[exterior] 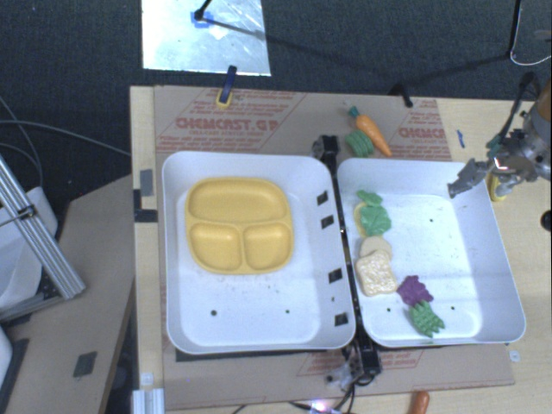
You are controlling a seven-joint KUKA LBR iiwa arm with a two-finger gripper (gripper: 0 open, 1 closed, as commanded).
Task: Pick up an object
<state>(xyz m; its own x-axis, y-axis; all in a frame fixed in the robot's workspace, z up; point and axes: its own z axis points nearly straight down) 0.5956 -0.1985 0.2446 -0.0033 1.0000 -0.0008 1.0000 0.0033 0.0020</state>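
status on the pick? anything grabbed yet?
Done: nothing looks picked. The green toy, the cream toy and the purple-and-green toy all lie in the right bin; the yellow tray sits in the left bin.
In hand: the gripper hangs over the right bin's far right corner, nothing visible in it.
Left: descend on a toy, grip, lift.

I see green leafy toy [373, 216] in right bin's left part; cream bread-like piece [376, 268] just below it; purple grape toy [414, 290] touching green ridged piece [426, 319] near front edge.
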